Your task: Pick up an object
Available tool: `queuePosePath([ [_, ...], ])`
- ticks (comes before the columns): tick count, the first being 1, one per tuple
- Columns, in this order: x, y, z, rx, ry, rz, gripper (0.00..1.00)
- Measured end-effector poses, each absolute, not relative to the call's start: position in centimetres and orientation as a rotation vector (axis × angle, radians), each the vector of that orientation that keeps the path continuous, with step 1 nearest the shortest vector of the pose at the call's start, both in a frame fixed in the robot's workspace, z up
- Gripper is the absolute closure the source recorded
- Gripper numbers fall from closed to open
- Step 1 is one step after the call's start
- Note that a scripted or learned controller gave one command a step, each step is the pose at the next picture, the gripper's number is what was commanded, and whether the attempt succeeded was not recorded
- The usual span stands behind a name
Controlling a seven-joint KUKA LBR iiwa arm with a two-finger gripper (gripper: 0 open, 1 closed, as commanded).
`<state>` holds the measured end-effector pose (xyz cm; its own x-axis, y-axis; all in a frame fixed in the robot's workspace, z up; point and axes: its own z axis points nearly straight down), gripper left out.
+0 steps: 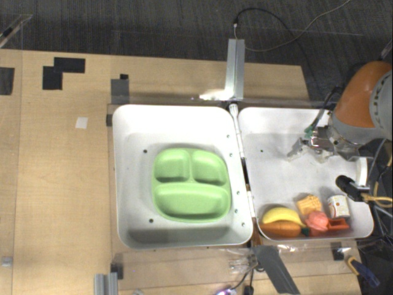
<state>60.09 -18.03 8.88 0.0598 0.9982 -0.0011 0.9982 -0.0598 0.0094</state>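
Several small toy foods lie along the front edge of the right bin point(276, 165): a yellow banana-like piece point(279, 214), an orange piece point(282, 228), a yellow ridged block point(309, 203), a pink piece point(316, 220) and a small white box with a brown label point(338, 206). My gripper point(307, 147) hangs over the bare rear part of this bin, well behind the toys. It looks open, and nothing shows between its fingers. The grey arm with its orange band point(362, 100) comes in from the right.
A green divided plate point(191, 184) lies in the middle of the left bin point(132, 165). A raised divider point(241, 165) separates the two bins. A metal post point(236, 69) stands behind them. Black cabling point(351, 187) hangs at the right bin's right edge.
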Motion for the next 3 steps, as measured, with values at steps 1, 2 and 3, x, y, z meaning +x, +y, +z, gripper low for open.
queuePosePath([
  [1,54.2,-16.8,9.0,2.247,2.182,0.012,0.00],
  [2,61.4,-19.4,10.8,2.151,2.281,0.007,0.00],
  [3,48.8,-20.6,11.2,2.170,2.266,0.004,0.00],
])
